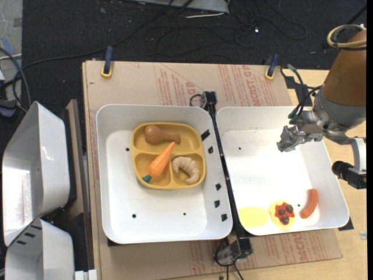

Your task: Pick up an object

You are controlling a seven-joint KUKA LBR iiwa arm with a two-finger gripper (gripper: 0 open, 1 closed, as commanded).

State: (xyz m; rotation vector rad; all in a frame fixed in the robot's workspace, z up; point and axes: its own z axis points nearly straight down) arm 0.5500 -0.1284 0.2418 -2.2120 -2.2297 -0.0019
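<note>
Object candidates: your nearest pickables lie in the right bin [326,156], along its front edge: a sausage [309,203], a small tart with dark berries [284,212], and a flat yellow slice [253,216]. They sit near one another in a loose row, probably because that corner is the low end of the bin (a guess).
Left bin [111,174]: it holds a yellow divided plate [139,169] with a drumstick [161,135] in the top compartment, a carrot [162,160] lower left, and a shrimp [187,168] lower right. Each is one to a section, so they stay apart.
Gripper [287,142]: it hangs over the back of the right bin, well apart from the row of food. You can see nothing between its tips; whether it is spread or closed I cannot tell.
Arm [345,86]: it comes in from the right at a slant, wrist tilted toward the bin centre.
Stage: my judgement is approach, with no grasp made.
Next: you likely need travel toward the front edge, then a descent.
Risk: the flat slice offers little to pinch, and the sausage lies close to the bin wall.
</note>
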